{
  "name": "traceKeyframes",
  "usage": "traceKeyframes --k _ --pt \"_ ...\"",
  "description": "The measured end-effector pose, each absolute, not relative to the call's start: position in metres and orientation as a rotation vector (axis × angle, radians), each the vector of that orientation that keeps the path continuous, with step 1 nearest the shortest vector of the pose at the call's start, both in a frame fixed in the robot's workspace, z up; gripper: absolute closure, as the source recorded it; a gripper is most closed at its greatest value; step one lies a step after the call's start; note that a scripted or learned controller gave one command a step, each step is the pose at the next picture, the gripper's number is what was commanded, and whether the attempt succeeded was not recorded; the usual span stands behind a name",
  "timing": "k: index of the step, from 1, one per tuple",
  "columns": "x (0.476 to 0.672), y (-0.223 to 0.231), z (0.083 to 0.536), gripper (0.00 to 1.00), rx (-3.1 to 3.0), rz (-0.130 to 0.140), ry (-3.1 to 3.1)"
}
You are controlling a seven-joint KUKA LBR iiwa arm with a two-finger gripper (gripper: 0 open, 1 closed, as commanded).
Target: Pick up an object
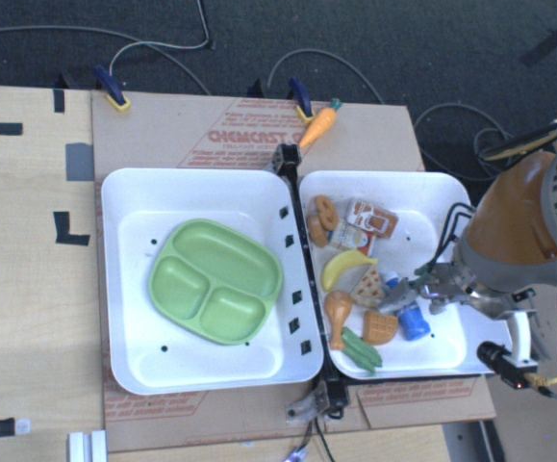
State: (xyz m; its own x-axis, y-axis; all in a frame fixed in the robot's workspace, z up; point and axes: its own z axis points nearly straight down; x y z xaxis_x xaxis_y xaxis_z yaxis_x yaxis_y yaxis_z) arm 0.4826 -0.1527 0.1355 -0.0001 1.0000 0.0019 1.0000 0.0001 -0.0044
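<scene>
The right bin [432, 192] holds several toy foods. There is a brown pretzel [321, 218], a red and white packet [369, 221], a yellow banana [347, 264], a tan wedge [367, 284], a drumstick [337, 312], an orange waffle piece [379, 328], a green pod [361, 350] and a small blue cylinder [415, 323]. My gripper [408, 294] reaches in from the right and hangs low over the bin's middle. It is just above the blue cylinder and right of the tan wedge. I see nothing held in it.
A green divided plate [215, 279] lies in the left bin [124, 258]. A toy carrot [318, 126] rests on the cardboard behind the bins, beside blue clamps. The arm's orange band [514, 221] overhangs the right bin's right wall.
</scene>
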Motion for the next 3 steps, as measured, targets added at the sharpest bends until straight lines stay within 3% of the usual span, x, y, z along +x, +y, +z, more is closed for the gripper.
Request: traceKeyframes --k 1,2,3 --pt "0.492 -0.132 0.086 0.00 -2.223 -0.003 -2.224" --pt "0.492 -0.132 0.096 1.00 -2.225 -0.004 -2.225" --pt "0.508 -0.070 0.184 1.00 -2.219 0.000 -2.223"
